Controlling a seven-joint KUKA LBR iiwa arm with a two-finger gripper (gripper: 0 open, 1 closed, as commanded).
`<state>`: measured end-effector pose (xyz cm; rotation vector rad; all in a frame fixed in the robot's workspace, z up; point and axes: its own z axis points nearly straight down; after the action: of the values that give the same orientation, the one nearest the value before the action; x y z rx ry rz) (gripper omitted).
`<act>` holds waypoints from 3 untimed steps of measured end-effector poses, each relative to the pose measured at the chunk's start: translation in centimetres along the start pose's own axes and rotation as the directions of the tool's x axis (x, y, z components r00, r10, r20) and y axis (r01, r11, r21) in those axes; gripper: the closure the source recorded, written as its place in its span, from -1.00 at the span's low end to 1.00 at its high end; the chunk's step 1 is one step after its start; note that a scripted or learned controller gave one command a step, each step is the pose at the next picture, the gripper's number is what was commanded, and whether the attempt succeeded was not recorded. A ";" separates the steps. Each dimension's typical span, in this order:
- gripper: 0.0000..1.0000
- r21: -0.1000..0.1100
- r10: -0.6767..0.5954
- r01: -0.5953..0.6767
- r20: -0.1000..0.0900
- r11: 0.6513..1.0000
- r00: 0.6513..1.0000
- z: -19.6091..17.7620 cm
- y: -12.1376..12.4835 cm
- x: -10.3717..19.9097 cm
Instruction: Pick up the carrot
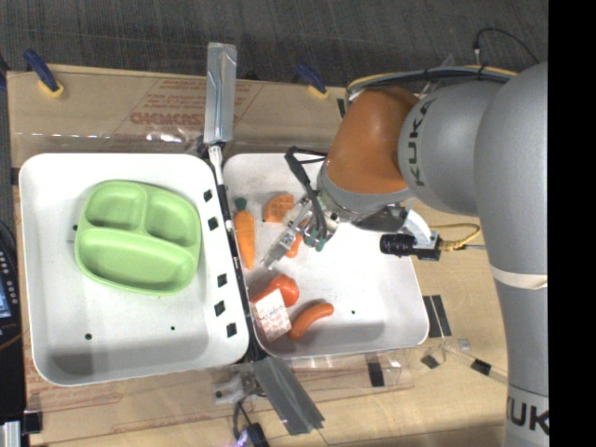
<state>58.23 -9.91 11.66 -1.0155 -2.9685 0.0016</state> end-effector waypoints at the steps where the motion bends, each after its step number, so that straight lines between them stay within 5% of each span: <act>1: -1.00 -0.004 0.172 -0.172 0.006 0.985 0.985 -2.1 1.0 -7.7; 2: -1.00 -0.001 0.332 -0.332 0.001 0.943 0.943 2.5 -1.6 -6.2; 3: -1.00 -0.004 0.266 -0.266 0.004 0.964 0.964 -1.3 3.6 -6.8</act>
<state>65.78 -11.26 12.90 -1.4075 -2.8102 -0.0005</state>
